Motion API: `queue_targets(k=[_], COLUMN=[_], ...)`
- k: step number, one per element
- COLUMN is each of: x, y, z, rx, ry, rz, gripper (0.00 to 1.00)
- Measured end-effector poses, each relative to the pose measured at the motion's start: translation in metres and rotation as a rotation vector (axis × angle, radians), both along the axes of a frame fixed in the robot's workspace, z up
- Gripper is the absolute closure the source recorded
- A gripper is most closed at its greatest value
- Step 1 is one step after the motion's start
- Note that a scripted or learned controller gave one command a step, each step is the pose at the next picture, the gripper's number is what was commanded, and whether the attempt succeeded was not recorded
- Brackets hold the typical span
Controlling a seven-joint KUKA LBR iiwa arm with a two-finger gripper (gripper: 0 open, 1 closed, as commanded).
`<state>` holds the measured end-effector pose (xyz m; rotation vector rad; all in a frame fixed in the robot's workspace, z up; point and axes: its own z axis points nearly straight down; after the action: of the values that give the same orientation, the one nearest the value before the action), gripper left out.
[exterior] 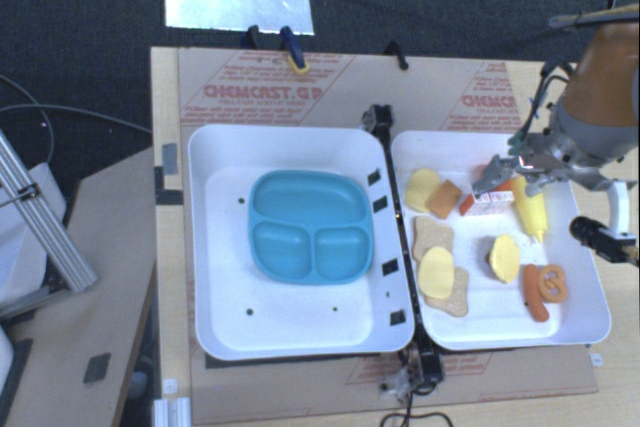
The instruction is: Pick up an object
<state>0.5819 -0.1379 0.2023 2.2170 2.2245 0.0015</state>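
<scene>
The right bin holds several toy foods. A yellow round piece and an orange block lie at its left. A red and white packet sits beside a yellow bottle. Lower down are a bread slice, a yellow oval piece, a yellow wedge and an orange pretzel. My gripper hangs over the upper middle of this bin, just above the packet. Nothing is visibly held in it.
The left bin holds a blue divided plate. A black divider with clips runs between the bins. The grey arm comes in over the right bin's far right corner. Cardboard lies under both bins.
</scene>
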Motion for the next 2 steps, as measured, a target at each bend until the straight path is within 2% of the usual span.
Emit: queue_targets(k=[1,2], x=[-0.041,-0.037], y=[-0.053,-0.051], z=[-0.122,-0.107], rx=[-0.001,-0.001], ry=[0.003,-0.003], rz=[-0.008,-0.002], gripper=[0.00,1.00])
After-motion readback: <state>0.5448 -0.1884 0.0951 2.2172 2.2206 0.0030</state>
